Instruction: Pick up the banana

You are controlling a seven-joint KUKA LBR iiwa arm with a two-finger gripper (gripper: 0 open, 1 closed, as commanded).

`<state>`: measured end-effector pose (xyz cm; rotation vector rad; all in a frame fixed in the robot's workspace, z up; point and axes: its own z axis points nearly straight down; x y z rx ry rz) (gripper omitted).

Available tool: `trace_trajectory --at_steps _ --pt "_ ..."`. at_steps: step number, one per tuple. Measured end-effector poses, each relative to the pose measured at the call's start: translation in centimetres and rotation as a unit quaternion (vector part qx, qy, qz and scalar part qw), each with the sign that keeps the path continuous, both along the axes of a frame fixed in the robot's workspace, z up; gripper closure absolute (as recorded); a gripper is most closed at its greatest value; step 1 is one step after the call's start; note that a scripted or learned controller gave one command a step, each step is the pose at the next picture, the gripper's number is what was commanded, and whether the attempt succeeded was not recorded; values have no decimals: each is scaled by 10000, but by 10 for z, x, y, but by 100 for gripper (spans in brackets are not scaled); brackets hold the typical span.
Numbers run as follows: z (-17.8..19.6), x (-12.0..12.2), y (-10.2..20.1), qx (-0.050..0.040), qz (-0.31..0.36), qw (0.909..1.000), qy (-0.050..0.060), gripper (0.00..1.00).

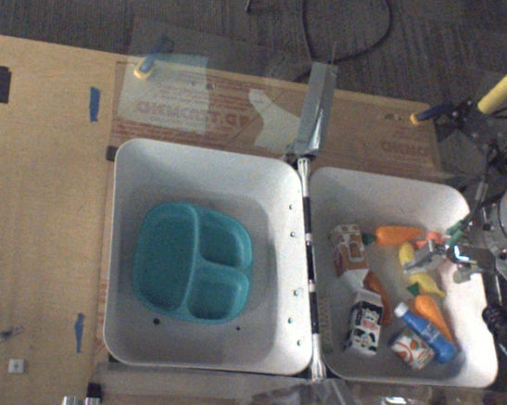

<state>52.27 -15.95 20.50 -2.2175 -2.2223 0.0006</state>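
Banana (420, 273) pieces of yellow show in the right bin (349, 187), on the far side of the milk carton (366, 323) from the teal tray (194, 262), partly covered by the tool (440, 258). Whether the tool is spread or pinching cannot be told. An orange carrot (399, 235) lies just beside it. The step in hand looks like the reach and grasp; next would be a firm closure on the banana alone, then a straight lift.
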Motion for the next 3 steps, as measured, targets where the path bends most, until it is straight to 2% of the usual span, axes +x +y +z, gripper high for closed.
trace_trajectory --at_steps 1,2,3 --pt "0 0 0 0 0 10000 0 0" --pt "-111 37 -26 -10 -619 9981 -18 0" --pt "-102 36 -28 -10 -643 9979 -24 100"
